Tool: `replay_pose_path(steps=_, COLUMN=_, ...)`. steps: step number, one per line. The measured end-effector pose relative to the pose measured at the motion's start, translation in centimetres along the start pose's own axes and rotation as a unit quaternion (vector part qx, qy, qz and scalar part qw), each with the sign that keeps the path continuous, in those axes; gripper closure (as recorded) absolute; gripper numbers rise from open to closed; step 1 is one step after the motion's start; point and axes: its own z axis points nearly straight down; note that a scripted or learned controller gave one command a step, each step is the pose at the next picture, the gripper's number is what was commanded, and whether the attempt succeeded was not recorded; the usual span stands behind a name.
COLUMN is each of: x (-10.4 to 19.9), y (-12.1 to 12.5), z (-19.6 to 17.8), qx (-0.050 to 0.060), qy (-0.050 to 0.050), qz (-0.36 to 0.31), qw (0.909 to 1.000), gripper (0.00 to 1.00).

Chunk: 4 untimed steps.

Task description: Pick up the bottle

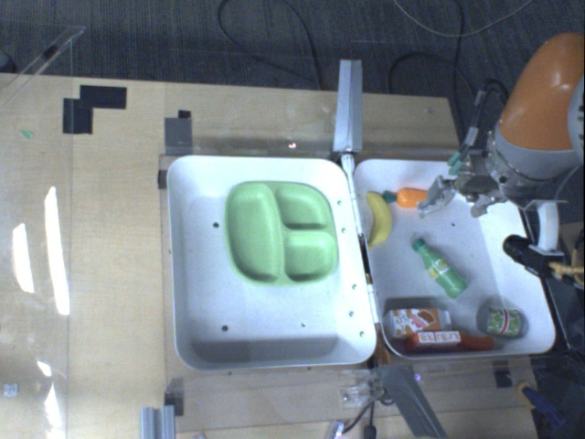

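The green divided tray sits in the left bin; in the right bin, the green bottle lies on its side at the middle, untouched; a banana and a carrot lie up-left of the bottle, a ketchup bottle and a can below it; the gripper hovers above-right of the bottle, apart from it, whether open or closed I cannot tell; reaching, grasping and lifting all remain.

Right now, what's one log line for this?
pincer: above right bin, holding nothing | bottle: lying in right bin | pickup: not done
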Motion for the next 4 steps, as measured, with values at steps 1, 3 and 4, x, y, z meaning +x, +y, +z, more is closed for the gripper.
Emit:
replay_pose_path(steps=1, x=-7.1, y=-5.8, z=13.3, qx=-0.004, qy=-0.002, qz=-0.012, qw=0.9999, gripper=0.00)
replay_pose_path(steps=3, x=-6.3, y=-6.5, z=13.3, qx=-0.005, qy=0.000, qz=0.100, qw=0.9950, gripper=0.00)
replay_pose_path(steps=4, x=-6.2, y=-6.2, z=12.2, qx=-0.008, qy=0.000, qz=0.099, qw=0.9950, gripper=1.00)
